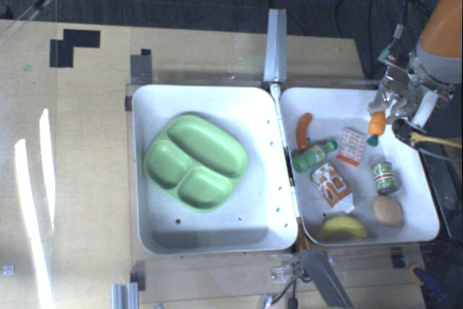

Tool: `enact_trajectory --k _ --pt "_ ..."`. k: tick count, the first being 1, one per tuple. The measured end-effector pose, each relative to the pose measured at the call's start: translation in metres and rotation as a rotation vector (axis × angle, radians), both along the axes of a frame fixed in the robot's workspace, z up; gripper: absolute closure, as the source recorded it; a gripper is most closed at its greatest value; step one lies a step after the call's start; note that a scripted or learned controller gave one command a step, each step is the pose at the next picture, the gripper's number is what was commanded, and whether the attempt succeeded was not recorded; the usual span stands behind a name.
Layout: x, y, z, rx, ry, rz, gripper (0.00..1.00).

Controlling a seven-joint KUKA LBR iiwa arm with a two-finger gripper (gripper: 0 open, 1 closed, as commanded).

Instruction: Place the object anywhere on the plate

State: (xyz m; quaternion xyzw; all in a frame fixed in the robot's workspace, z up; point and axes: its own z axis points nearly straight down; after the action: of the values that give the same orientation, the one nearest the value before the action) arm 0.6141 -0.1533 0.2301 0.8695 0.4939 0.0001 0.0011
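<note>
The gripper (382, 108) hangs over the far right corner of the right bin (427, 188), its fingers clenched on a small orange carrot (376, 125) with a green tip that points down, lifted clear of the bin floor. The green sectioned plate (195, 161) lies in the middle of the left bin (148, 112), well apart from the carrot. In the right bin, a sausage (303, 129) lies near the far left corner, a green bottle (313, 155) by the left wall, a red-and-white carton (352, 146) in the middle, a brown snack box (330, 183) nearer, a small can (384, 178) toward the right wall, a potato (387, 210) near the front right corner, and a banana (343, 227) along the front edge
</note>
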Motion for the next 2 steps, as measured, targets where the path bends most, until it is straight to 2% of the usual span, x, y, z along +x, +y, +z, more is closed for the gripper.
enact_trajectory --k 1,2 --pt "0.011 0.044 -0.066 0.002 0.001 0.135 1.00" --pt "-0.015 0.114 -0.046 0.002 0.001 0.183 1.00"
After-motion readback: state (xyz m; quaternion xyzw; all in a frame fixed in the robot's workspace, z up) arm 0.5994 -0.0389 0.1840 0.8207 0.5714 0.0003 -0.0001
